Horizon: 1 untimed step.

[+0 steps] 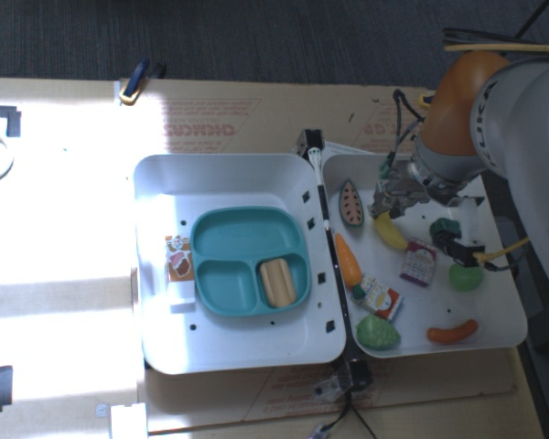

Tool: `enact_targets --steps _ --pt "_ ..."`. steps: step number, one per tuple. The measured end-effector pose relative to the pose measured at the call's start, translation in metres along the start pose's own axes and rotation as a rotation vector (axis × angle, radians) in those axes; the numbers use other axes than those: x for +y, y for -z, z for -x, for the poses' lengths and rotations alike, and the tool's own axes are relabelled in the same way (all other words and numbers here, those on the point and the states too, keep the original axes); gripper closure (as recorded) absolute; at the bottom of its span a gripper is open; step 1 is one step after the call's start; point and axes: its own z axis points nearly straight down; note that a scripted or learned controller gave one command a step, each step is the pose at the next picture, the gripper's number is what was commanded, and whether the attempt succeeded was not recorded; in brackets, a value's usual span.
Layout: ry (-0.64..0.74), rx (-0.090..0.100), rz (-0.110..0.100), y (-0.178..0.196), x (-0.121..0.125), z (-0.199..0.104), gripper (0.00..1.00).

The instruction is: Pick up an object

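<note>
Pick looks barely started; the grey gripper (393, 197) hangs low in the right white bin (508, 323), just above the yellow plastic banana (391, 230); can't tell whether it's gripping anything yet.

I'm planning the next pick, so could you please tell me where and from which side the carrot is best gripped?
Grip the carrot across its thicker middle, coming straight down. It lies flat and lengthwise beside the bin's left wall, so close across its narrow width, probably keeping one finger clear of that wall.
</note>
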Motion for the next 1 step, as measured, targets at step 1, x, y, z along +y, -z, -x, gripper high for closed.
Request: enact_targets --steps 1 --pt "-0.003 -0.001 0.003 0.081 0.0243 -0.0204 1.0"
